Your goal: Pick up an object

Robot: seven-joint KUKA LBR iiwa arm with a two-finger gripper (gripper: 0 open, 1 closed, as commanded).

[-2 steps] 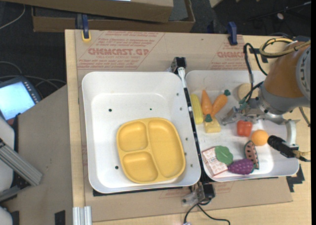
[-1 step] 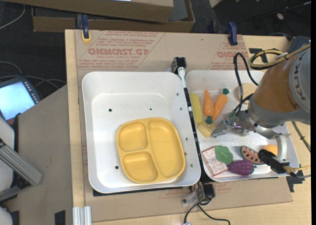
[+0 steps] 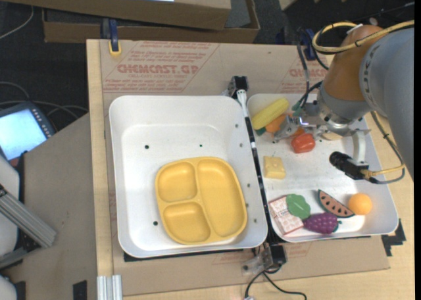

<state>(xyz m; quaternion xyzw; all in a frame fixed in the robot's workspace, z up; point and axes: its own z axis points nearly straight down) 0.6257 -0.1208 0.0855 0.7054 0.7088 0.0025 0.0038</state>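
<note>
My gripper (image 3: 306,126) reaches down into the right bin (image 3: 378,160), near its back. Directly under it lies a red tomato-like toy (image 3: 303,143), touching or nearly touching the gripper's tip. To the left of the gripper rest a yellow corn-shaped toy (image 3: 270,113) and a small orange piece (image 3: 277,124). A pale yellow cheese block (image 3: 274,167) sits in the bin's middle left. Along the front are a green leaf (image 3: 298,205) on a printed card (image 3: 281,213), purple grapes (image 3: 321,224), a watermelon slice (image 3: 334,203) and an orange (image 3: 360,204).
The left bin (image 3: 131,160) holds a yellow divided plate (image 3: 199,199). A black cable end (image 3: 346,164) hangs over the right bin, to the right of the cheese. The arm's orange band (image 3: 345,72) and grey body cover the bin's far right corner.
</note>
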